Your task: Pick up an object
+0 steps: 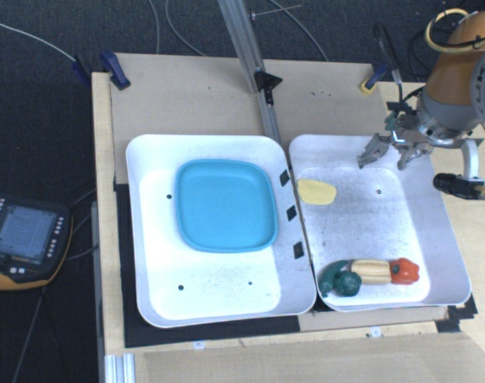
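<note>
Hovering wide open and empty, the gripper (394, 155) is sitting far-right of the yellow object (317, 191) lying left-to-right.

We're looking down on a robotics lab bench, no question. The landmark is the plywood benchtop (226, 94), bare and unfinished, with blue clamps (115, 70) gripping its far edge. On it sit two shallow white bins (147, 238) side by side, the left one holding a blue tray (226, 206). A metal pole (242, 30) rises from the benchtop's far side. Off the benchtop's left edge, a teach pendant (23, 242) with a lit screen rests on dark carpet (35, 134), and loose cables (147, 6) snake across the floor beyond the far edge. At the benchtop's right, the grey and orange industrial arm (458, 62) leans in.
</note>
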Controlling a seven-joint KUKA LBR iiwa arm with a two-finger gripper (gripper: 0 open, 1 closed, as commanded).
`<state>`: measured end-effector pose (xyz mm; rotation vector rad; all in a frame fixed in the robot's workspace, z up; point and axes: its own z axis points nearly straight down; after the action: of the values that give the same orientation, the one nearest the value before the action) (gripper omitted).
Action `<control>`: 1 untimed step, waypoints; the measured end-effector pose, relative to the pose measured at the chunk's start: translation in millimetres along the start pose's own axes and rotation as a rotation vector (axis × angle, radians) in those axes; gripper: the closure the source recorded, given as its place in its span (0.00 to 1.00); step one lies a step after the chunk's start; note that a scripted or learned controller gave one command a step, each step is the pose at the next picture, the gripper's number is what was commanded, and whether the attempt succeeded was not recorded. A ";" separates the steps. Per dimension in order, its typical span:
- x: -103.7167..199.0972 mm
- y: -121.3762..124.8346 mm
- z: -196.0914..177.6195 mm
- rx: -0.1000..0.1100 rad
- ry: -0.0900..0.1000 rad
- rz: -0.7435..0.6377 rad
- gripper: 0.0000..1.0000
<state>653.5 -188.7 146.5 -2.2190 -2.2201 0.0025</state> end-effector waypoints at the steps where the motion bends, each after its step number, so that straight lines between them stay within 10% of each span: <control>1: 0.5 -0.7 52.0 0.001 0.000 0.000 0.00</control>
<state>652.6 -188.2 94.5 -2.2189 -2.2194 0.0029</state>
